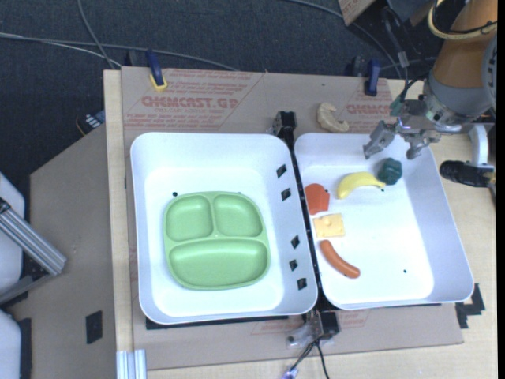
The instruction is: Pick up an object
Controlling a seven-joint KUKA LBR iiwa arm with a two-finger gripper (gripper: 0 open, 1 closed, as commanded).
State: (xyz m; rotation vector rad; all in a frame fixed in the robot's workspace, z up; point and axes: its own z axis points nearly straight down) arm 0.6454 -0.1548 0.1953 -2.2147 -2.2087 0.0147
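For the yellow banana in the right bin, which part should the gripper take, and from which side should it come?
Probably the middle of the banana, from straight above, fingers closing across its narrow width. It lies flat, curved, long axis running left-right. Its right end sits close to the dark green object, so the middle leaves more room. The gripper hovers just above, fingers spread.

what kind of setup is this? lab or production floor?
Most likely a research lab bench, not production. Cues: a makeshift board top held by clamps, loose cables trailing over the dark floor, and toy food such as a banana and sausage in the right bin beneath the gripper.
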